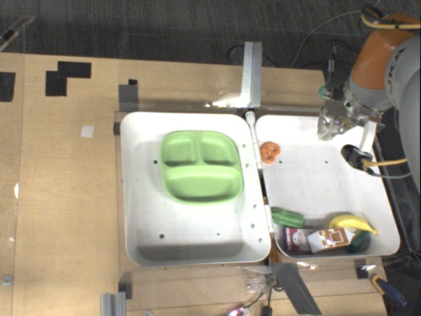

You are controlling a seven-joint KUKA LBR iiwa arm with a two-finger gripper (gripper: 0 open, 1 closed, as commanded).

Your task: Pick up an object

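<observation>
My gripper (329, 128) hangs over the far right corner of the right bin (316, 183), below the orange wrist band, with no object near it. A small orange round item (269, 151) lies by the bin's left wall, well to the gripper's left. Along the near wall lie a green object (287, 216), a dark red packet (294, 239), a white and brown carton (329, 240), a yellow banana (353, 224) and a dark green item (360, 242).
A green divided plate (200, 165) sits in the left bin (141, 209). A metal post (252, 74) stands behind the wall shared by the bins. A black fitting with a yellow cable (360, 157) hangs over the right bin's right rim.
</observation>
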